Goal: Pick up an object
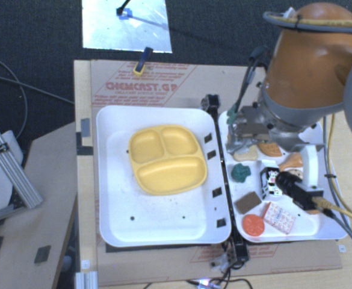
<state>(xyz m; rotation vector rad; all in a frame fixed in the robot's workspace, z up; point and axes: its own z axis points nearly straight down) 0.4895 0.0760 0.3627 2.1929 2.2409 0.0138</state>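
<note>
a yellow divided plate (166, 159) lies alone in the left bin (112, 221). the right bin (311, 229) holds a teal lump (241, 173), brown block (247, 202), red disc (253, 225) and pink-checked packet (279, 217). the arm (311, 59) hangs low over that bin's far end, its gripper (248, 138) near tan pieces; whether the jaws are spread cannot be told.

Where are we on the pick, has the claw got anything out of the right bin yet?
Nothing looks lifted yet. The claw sits low over the right bin, near a tan piece. The teal object, brown block, red disc and patterned pink square lie in the bin. Grasp and lift remain.
</note>
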